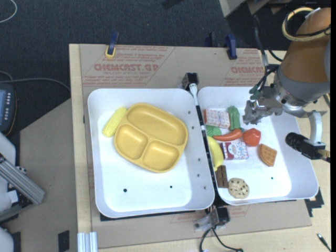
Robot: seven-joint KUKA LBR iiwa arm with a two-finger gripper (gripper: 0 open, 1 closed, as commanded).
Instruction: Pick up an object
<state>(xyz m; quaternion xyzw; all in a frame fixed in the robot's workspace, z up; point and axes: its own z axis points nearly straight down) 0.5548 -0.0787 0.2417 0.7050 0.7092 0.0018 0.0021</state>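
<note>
My gripper (251, 117) hangs over the back of the right bin (294, 185), just above the red tomato (252, 137) and beside the green pickle (234, 117). Its fingertips point down at these toys. In the same bin lie a red chili pepper (227, 136), a white snack packet (218, 117), a red-and-white packet (235, 150), a yellow banana (213, 151), a waffle piece (268, 155), a chocolate bar (221, 176) and a cookie (238, 188). I see nothing between the fingers.
The left bin (152, 193) holds a yellow divided plate (150, 137) with a corn cob (114, 122) lying against its left side. A black divider strip (202, 140) runs between the two bins. The grey arm comes in from the right.
</note>
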